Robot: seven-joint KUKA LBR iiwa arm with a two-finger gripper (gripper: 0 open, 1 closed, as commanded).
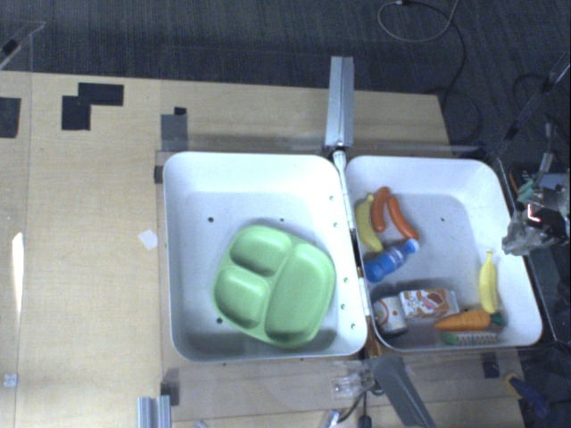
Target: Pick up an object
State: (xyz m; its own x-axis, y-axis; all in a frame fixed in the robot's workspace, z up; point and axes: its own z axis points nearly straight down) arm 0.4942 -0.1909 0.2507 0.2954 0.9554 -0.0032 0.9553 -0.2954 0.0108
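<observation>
The right bin (446, 178) holds several small items. A yellow banana (367, 225) lies by its left wall, beside two orange sausages (393, 214). Below them is a blue bottle (389, 260). A brown and white carton (412, 308) and a carrot (466, 320) lie along the near wall. A second small banana (487, 282) lies near the right wall. My gripper (528, 235) sits at the right bin's right rim, above and to the right of that small banana, with nothing seen in it.
The left bin (196, 185) holds a green divided plate (275, 284) in its near half. A metal post (340, 105) stands behind the seam between the bins. Cables lie on the dark floor behind the bench.
</observation>
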